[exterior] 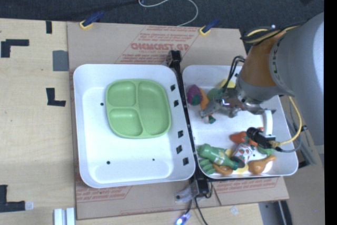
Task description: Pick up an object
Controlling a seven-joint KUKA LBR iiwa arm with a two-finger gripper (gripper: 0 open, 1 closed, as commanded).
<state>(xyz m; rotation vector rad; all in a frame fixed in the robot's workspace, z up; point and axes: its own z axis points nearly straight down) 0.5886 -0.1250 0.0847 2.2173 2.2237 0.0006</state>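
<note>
My gripper (210, 108) reaches into the right bin (287, 168) from the right, low over its upper middle. A purple and red toy with a green top (195, 95) lies just left of it, near the divider. A green piece (215, 93) sits right against the gripper's upper side. Along the bin's front lie a green toy (210, 154), an orange-brown piece (224, 169), a red and white toy (243, 153) and a tan pear-like piece (259, 166). An orange toy (239, 137) rests in the middle right.
The left bin (87, 166) holds a light green divided plate (139, 108) in its upper half. Black clips line the divider (181, 113) between the bins. The arm's grey body and orange band (260, 66) cover the right bin's upper right corner.
</note>
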